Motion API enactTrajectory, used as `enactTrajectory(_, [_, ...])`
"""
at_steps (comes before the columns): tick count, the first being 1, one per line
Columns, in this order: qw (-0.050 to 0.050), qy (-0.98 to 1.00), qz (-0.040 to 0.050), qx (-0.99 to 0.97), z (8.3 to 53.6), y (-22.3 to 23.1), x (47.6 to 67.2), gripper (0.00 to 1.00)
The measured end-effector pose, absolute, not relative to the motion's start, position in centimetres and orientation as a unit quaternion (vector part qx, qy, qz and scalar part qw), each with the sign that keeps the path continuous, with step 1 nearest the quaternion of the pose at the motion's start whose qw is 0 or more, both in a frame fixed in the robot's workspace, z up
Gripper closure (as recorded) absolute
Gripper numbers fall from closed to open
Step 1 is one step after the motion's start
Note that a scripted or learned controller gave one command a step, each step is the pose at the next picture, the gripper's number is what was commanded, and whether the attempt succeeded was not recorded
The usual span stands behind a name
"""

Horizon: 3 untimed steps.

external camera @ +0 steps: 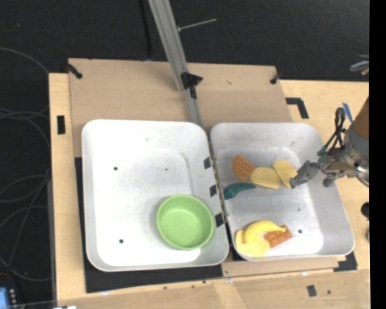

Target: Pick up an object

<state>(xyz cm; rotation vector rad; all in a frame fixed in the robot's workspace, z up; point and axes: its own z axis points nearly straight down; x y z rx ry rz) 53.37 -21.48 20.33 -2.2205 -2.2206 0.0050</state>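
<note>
The grey metal gripper [300, 174] sits low in the right white plastic bin [309, 227], just beside two smooth pale yellow toy pieces [273, 174]. I cannot tell how its tips stand.

The pieces look flat and slippery, so I think the gripper could slide off or just push them away. A ridged orange piece [242, 167] and a teal handle [238, 189] crowd close, so it might nudge those instead. A round green plastic bowl [184, 221] rests in the left white bin [116, 147].
</note>
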Motion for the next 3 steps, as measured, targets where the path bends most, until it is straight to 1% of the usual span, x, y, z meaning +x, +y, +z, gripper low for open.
enactTrajectory(1, [0.002,-0.707,0.0019,-0.707,14.1,-21.1,53.1,0.00])
enactTrajectory(2, [-0.001,-0.707,0.0008,-0.708,9.9,-21.2,53.1,0.00])
enactTrajectory(3, [-0.003,-0.705,-0.0011,-0.709,11.2,-21.3,53.2,1.00])
